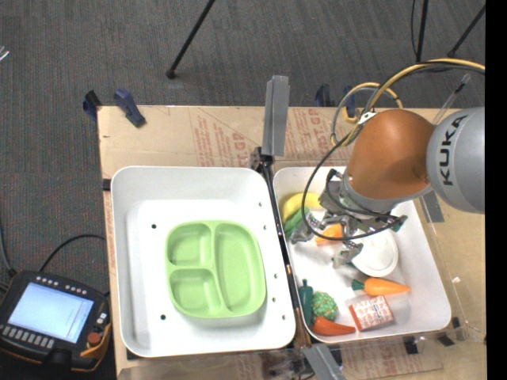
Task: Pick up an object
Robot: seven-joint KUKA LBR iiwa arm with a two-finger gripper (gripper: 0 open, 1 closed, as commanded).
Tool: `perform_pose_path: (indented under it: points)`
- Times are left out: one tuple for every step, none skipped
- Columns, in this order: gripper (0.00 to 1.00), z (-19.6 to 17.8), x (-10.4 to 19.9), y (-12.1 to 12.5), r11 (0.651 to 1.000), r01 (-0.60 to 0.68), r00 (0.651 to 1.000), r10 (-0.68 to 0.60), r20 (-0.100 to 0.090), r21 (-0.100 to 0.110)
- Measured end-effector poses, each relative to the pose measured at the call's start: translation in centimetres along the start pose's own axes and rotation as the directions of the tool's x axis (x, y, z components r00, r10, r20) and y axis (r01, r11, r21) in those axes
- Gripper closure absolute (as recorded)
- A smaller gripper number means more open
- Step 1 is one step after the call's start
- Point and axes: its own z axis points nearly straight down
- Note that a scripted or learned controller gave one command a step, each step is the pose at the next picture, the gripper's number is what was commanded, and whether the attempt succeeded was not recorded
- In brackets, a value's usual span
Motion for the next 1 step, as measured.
perform_pose_path:
  points:
    - [0.00,-0.01,1.41,-0.82,1.000,-0.009,1.000,0.009,0.000,0.000]
